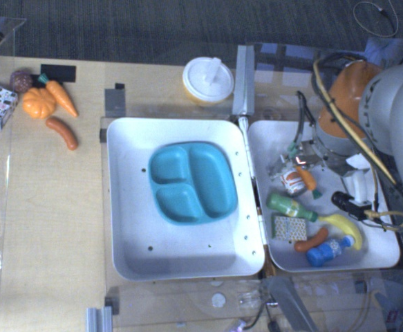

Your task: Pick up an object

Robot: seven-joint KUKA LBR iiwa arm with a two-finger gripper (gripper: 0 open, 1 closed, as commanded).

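Camera view shows the arm (388,109) entering from the right of the frame and reaching down into the right bin (388,254), its gripper (299,159) low over the bin's upper part. Whether the fingers are parted or clenched cannot be told: cables and metal parts crowd that spot, and nothing can be seen between them.

The things to choose from lie in this bin. A small can with an orange and white label (295,180) sits just below the gripper, with a small carrot (307,179) touching it. Lower down come a green bottle (291,207), a speckled square sponge (289,227), a yellow banana (345,227), a red sausage (312,238) and a blue bottle (325,252), packed near one another at the lower right of the frame.

The left bin (128,254) at centre frame holds a blue divided plate (191,182). On the table (42,206) at the upper left lie a toy pumpkin (38,103) and other play food, well apart from the arm.

By my reading, the step in hand is the descent toward a grasp, and no object is lifted yet. The next move calls for the fingers to straddle one item, likely the can, close firmly, then rise straight up without dragging the carrot along.
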